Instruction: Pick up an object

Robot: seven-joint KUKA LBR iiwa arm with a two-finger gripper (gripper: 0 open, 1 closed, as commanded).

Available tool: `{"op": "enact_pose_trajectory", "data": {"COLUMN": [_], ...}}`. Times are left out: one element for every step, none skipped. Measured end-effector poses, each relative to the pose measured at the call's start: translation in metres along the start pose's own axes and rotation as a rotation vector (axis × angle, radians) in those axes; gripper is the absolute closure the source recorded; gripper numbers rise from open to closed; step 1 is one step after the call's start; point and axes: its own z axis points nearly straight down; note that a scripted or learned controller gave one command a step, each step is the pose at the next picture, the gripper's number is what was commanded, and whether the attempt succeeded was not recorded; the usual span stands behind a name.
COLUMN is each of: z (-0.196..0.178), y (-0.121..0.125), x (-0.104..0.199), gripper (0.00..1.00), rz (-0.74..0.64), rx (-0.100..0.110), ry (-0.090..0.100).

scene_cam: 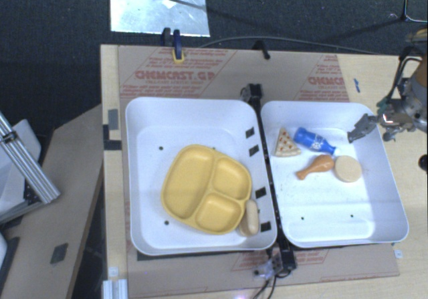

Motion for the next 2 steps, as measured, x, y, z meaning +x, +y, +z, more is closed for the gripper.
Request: {"op": "enact_pose_trajectory", "data": {"z": [0.061,0.117], "y": [0.002,0.008], "x": [0.007,0.008], "gripper": [0.00,0.00], "rz": [0.000,0.002], "rx": [0.004,-0.005], "ry": [0.002,0.003]}}
